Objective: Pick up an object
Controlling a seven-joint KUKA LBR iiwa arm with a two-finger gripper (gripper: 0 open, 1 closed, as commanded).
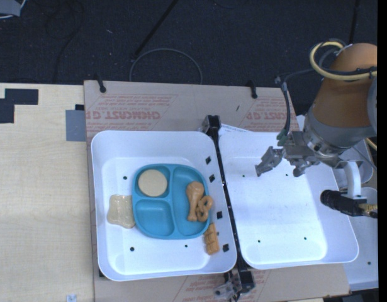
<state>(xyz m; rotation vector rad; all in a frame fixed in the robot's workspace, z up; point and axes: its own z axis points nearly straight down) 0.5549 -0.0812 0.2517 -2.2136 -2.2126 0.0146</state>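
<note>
My gripper (pixel 283 166) hangs over the upper part of the right bin (pixel 287 244), fingers spread open with nothing between them. The objects all lie in the left bin (pixel 111 257). A blue divided plate (pixel 157 218) there holds a round tan biscuit (pixel 152 182) in its upper left compartment. A twisted brown pretzel-like piece (pixel 198 201) fills its right compartment. A pale bread-like piece (pixel 121 211) rests against the plate's left edge. A small orange-brown chunk (pixel 211 239) lies by the plate's lower right corner.
A black divider rail (pixel 219 187) runs between the two bins. A black cylindrical part (pixel 342 202) juts over the right bin's right rim. The grey arm with its orange band (pixel 347 74) reaches in from the upper right. Cardboard (pixel 149 106) lies under the bins.
</note>
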